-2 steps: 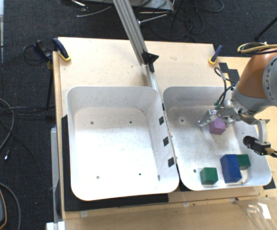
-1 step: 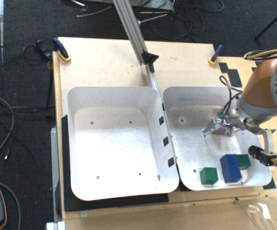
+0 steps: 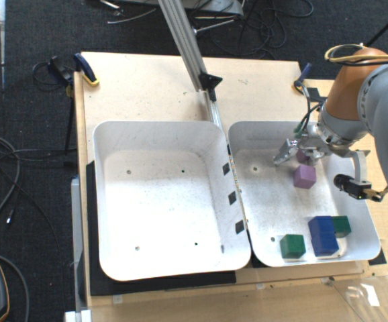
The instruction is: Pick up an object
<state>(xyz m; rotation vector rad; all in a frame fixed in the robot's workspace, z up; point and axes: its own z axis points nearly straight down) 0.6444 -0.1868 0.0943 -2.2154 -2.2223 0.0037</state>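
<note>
Seen from the camera above the bench, I came in from the right with my grey arm (image 3: pixel 382 96), its orange band (image 3: pixel 345 96) showing above the wrist, and my gripper (image 3: pixel 295 154) hung low over the far half of the right bin (image 3: pixel 261 200). From that slant I could not tell whether the gripper was spread or pressed together, and nothing showed plainly pinched in it. The purple block (image 3: pixel 305 176) lay on the bin floor just beside the gripper, on the near side of it. A smaller patch of purple showed right against the gripper, and I could not tell whether that was part of the same block or something else. Well apart from me, along the bin's near edge, stood a green cube (image 3: pixel 292 245). A blue block (image 3: pixel 323 235) was close on its right, and a second green block (image 3: pixel 342 225) sat tucked against the blue one's far right side. The left bin (image 3: pixel 103 143) sat alongside, its rim touching the right bin's rim. Both rested on the pale wooden bench (image 3: pixel 147 86). A metal rail (image 3: pixel 184 35) slanted down from the top of the view to the far end of the seam between the bins.
</note>
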